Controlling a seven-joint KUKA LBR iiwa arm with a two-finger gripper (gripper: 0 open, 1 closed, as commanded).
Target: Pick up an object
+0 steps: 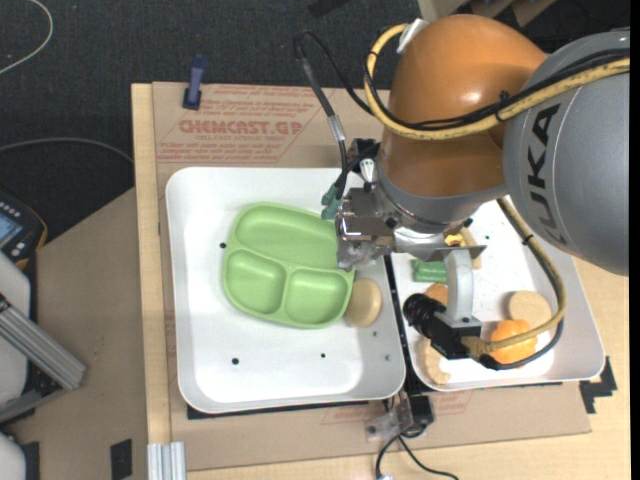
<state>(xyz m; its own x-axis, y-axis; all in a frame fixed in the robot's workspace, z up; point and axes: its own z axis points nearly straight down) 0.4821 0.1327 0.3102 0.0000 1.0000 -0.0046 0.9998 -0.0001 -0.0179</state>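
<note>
My arm enters from the right, its orange band (455, 98) covering the upper middle of the view and the grey link (590, 158) beside it. My fingers (350, 240) sit low over the right edge of the left bin (200, 348), at the divide between the two bins. Whether they are open or closed cannot be determined: the wrist body hides the tips.

Left bin contents: one green divided plate (285, 263) with three compartments, lying flat near the bin's centre and right half. Its right rim lies directly under or against my fingers; contact cannot be confirmed. A tan, rounded object (364, 303) lies just beside the plate's lower right corner, touching or nearly touching it.

Right bin (575, 363) contents: an orange object (515, 340) near the lower edge, a pale tan round piece (528, 306) touching it from above, and a small green item (430, 271) partly hidden under the wrist. A black cable fitting (432, 323) hangs over this bin.

Both bins rest on a brown board (250, 123) on the table (105, 268).
</note>
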